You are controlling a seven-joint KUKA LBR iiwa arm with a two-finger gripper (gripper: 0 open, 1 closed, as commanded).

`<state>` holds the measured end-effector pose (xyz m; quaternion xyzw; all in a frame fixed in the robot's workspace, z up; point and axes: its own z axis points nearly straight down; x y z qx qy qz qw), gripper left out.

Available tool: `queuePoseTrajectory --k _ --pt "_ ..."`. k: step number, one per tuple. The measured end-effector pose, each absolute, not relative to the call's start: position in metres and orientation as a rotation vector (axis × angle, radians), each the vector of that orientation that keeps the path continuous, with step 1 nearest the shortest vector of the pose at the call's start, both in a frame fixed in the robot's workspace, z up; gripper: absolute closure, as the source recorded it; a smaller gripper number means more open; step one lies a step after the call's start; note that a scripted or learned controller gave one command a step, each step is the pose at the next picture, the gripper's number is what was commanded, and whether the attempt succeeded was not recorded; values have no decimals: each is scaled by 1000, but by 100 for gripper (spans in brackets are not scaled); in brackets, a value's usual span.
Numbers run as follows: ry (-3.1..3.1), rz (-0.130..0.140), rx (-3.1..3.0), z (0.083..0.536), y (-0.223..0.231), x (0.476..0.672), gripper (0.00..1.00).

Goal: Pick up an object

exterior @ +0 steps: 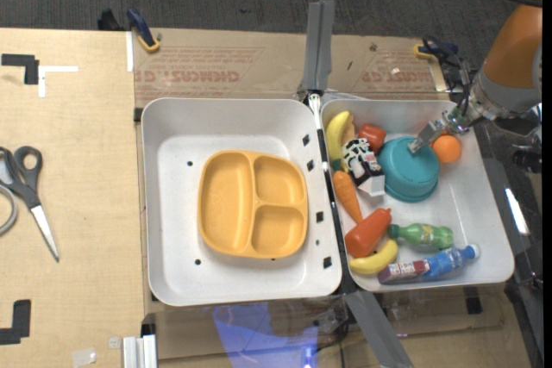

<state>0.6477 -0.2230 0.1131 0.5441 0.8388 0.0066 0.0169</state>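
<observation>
Camera view: arm comes in from the right, over the right bin [483, 185].
Gripper: gripper [429, 136] sits low at the far side of that bin, between the teal bowl [410, 171] and the orange ball [447, 149].
Fingers: cannot tell whether spread or pressed together; nothing shows pinched between them.
Things to pick: all in the right bin — banana [337, 132] and tomato [372, 136] far left, carrot [347, 194] and red pepper [367, 230] along the left wall, green bottle [423, 234] and blue bottle [429, 264] near.
Left bin: left bin [164, 211] holds a yellow divided plate [254, 204].
Doing it well: I judge the ball the closest target; centre over it, clear of the bowl rim, then close gently so it cannot roll off.
Writing: cardboard [224, 73] beyond the bins carries mirrored red print, not readable with confidence.
</observation>
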Motion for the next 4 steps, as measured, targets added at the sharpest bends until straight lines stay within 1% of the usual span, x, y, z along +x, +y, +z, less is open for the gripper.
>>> queuePoseTrajectory --k 2,3,4 --pt "2418 37 1949 114 -218 638 0" --pt "2351 32 2047 113 -218 646 0" --pt "2252 15 2160 113 -212 652 0"
